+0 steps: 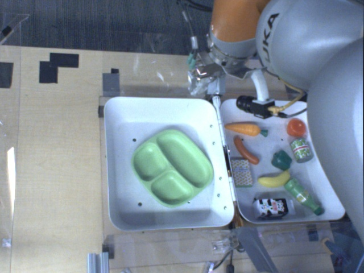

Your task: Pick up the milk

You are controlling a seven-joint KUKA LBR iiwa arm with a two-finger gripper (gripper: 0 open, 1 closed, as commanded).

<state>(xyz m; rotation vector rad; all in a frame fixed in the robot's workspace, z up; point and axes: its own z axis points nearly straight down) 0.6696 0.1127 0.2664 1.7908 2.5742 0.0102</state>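
- Pale wooden surface (57, 152) is carrying two white bins side by side; black marks are sitting near its far left edge.
- Left bin (122, 209) is holding a green divided plate (172, 166).
- Right bin (335, 209) is holding the milk (271, 207) at its near edge, just in front of a banana (274, 179).
- Tool (206, 79) is hanging beyond the bins' far rims, well apart from the milk; cannot tell its grip state.

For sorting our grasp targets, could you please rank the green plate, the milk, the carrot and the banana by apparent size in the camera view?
1. green plate
2. carrot, milk and banana: too alike to rank.
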